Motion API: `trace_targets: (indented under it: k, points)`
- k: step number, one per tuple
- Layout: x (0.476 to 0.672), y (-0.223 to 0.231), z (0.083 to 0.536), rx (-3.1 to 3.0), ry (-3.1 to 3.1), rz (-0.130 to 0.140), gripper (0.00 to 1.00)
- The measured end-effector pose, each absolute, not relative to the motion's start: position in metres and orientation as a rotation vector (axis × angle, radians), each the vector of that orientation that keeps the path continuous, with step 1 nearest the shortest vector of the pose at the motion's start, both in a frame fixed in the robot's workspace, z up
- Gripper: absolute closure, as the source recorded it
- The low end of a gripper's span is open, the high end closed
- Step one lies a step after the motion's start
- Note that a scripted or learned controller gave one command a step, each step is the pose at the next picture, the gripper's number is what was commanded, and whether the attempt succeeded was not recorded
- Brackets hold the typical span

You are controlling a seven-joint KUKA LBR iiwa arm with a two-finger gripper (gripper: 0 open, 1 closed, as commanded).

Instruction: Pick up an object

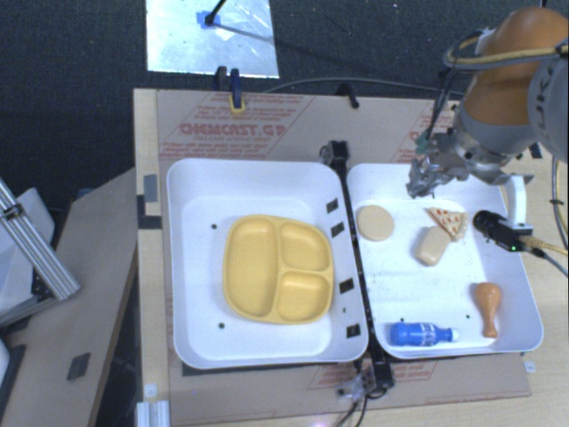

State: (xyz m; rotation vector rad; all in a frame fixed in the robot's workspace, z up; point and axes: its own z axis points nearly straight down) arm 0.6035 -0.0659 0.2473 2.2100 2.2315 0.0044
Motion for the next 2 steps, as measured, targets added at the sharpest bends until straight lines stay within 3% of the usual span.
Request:
trace_targets:
  k: [2]
  points:
    - [0.604, 0.039, 0.245, 2.21, 2.233, 0.004, 1.0]
